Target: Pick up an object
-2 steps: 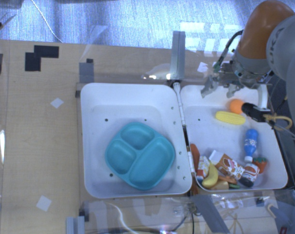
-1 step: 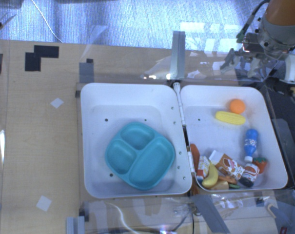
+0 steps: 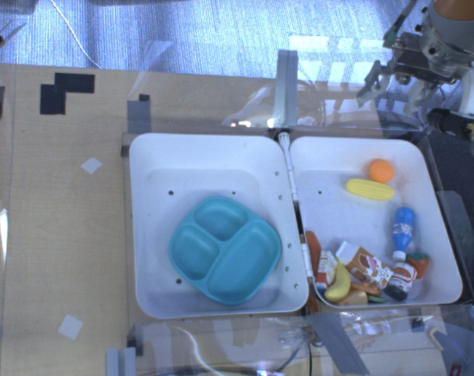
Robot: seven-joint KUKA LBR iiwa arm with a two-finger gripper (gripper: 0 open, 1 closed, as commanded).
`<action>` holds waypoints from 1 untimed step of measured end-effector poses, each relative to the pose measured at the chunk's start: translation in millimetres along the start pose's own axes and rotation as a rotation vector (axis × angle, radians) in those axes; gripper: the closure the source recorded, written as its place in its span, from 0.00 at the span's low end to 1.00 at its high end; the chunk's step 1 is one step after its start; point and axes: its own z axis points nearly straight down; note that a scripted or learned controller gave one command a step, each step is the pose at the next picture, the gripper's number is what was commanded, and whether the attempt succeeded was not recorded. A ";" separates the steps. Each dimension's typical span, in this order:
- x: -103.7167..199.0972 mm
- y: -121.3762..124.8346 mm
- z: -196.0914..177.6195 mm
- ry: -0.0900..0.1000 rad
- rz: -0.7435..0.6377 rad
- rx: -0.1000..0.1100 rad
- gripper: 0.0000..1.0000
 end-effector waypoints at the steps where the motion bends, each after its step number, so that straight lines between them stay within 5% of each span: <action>1: -52.5 -39.0 170.3 0.000 0.032 0.005 0.00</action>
